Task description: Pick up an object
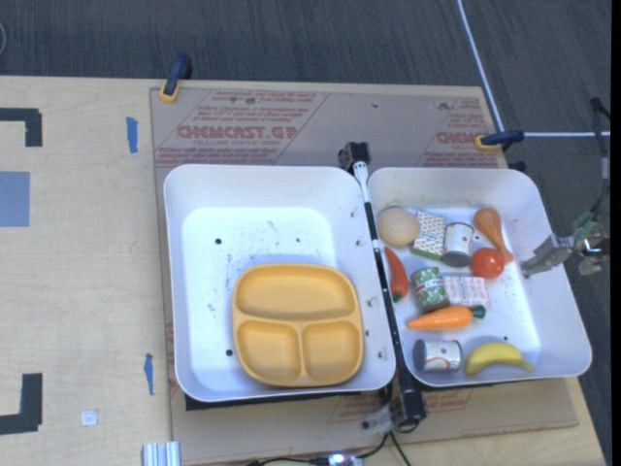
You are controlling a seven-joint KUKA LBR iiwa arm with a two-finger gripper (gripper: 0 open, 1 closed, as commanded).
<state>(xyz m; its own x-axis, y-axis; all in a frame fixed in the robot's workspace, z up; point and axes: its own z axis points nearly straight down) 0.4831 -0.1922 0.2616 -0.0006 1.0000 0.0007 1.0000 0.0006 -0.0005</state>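
Gripper (539,257) over right bin (568,333) (rim)

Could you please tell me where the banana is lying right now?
The banana lies in the right bin's near corner, beside a small can and below the carrot.

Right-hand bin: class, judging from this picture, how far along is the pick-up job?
Done: nothing looks lifted; the banana, carrot and tomato lie in the right bin. In hand: the gripper sits over that bin's right rim. Left: grasping and raising one object.
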